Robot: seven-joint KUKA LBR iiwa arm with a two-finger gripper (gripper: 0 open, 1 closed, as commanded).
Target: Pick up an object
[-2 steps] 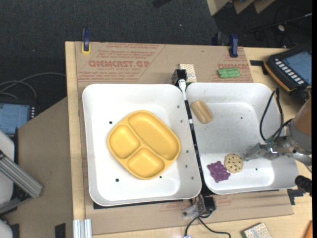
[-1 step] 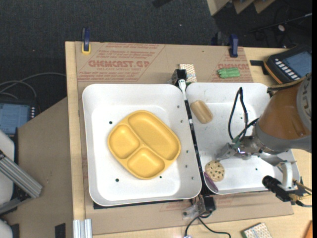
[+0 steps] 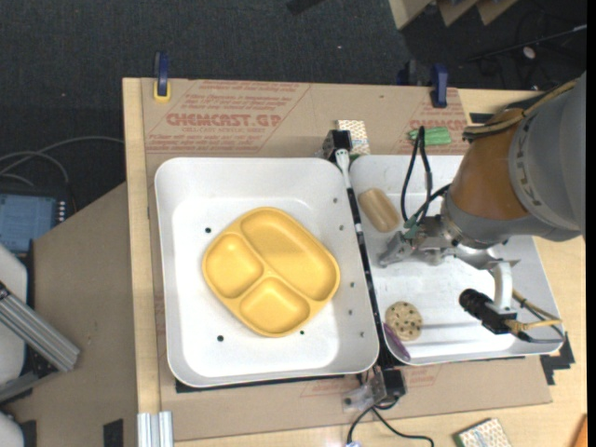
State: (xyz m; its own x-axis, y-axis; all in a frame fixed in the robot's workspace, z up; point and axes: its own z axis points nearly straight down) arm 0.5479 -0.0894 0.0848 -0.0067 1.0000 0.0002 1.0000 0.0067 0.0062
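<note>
In the right bin [image 3: 531, 250] a tan cylinder-shaped object [image 3: 377, 209] lies near the upper left corner. A round speckled cookie [image 3: 403, 318] rests near the front left, with a thin purple piece [image 3: 395, 344] at the bin's rim just below it. My gripper [image 3: 402, 249] hangs low over the right bin's left half, between the tan cylinder and the cookie, just right of and below the cylinder. Nothing can be seen held in it. The arm covers much of the bin's right side.
The left bin [image 3: 186, 343] holds a yellow three-compartment plate [image 3: 270, 270] at its middle. The two bins meet at a ridge [image 3: 361, 259] just left of my gripper. Clamps and cables sit along the bench's far edge.
</note>
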